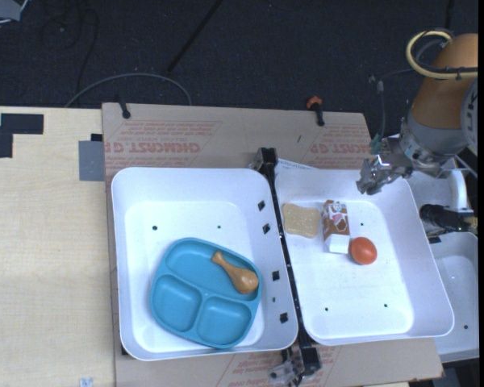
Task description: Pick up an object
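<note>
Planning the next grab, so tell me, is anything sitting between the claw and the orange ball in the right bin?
Nothing visible. The claw hangs over the right white bin's far corner; the round orange ball lies on bare floor, the small brown-and-white carton beside it.

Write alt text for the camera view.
A grey and orange robot arm's gripper hovers at the right bin's far corner, above a bread slice, small carton and tomato. The left bin holds a blue divided plate with a drumstick.
</note>
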`<state>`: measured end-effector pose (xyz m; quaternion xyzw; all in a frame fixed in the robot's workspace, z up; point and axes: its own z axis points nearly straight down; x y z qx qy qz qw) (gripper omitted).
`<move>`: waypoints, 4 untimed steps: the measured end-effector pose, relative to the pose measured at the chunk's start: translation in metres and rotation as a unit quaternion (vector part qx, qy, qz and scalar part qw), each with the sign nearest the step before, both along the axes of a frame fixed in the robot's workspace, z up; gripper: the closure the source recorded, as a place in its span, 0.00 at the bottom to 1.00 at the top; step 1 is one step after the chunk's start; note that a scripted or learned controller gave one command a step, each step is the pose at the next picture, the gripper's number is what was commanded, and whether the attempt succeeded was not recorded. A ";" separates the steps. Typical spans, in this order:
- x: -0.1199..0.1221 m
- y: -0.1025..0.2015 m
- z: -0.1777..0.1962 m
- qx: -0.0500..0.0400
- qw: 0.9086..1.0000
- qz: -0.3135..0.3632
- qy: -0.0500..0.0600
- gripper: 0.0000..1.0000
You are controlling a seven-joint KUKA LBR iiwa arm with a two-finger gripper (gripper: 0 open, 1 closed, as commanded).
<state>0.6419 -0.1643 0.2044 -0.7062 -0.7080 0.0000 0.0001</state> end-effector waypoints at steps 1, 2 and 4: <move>0.001 0.056 0.005 0.001 1.000 0.001 0.001 1.00; -0.009 0.119 0.009 0.001 1.000 0.001 0.002 1.00; -0.038 0.219 0.002 0.001 1.000 0.001 0.003 1.00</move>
